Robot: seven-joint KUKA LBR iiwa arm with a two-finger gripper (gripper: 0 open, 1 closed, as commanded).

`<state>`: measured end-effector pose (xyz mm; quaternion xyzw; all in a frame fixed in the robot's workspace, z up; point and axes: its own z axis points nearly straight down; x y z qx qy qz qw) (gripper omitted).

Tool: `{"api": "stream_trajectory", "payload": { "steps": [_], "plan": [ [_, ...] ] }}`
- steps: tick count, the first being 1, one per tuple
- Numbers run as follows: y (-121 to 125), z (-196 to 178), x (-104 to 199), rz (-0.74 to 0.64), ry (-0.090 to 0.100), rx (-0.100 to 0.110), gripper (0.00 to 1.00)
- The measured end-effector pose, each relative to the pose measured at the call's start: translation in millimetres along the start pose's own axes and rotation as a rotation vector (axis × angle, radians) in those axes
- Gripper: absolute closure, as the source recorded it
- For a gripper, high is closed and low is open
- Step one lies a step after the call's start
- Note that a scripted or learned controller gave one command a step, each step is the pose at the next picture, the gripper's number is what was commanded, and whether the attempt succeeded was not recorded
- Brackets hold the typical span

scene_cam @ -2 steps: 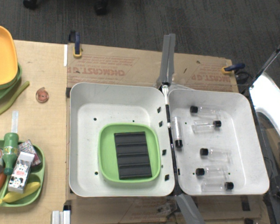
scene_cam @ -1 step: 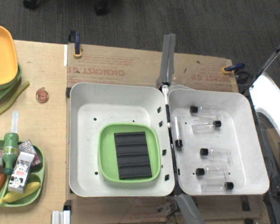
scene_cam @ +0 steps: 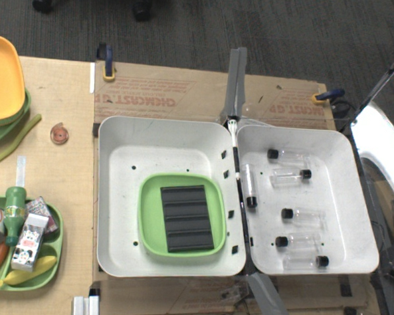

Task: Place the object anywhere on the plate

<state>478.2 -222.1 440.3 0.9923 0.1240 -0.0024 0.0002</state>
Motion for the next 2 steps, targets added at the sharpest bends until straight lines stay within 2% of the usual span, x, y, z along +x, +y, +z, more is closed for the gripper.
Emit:
{"api": "stream_trajectory", "payload": {
  "steps": [2],
  "plan": [
    [-0.1, 0.0, 0.0, 0.044, 0.0, 0.0, 0.0]
  ]
}}
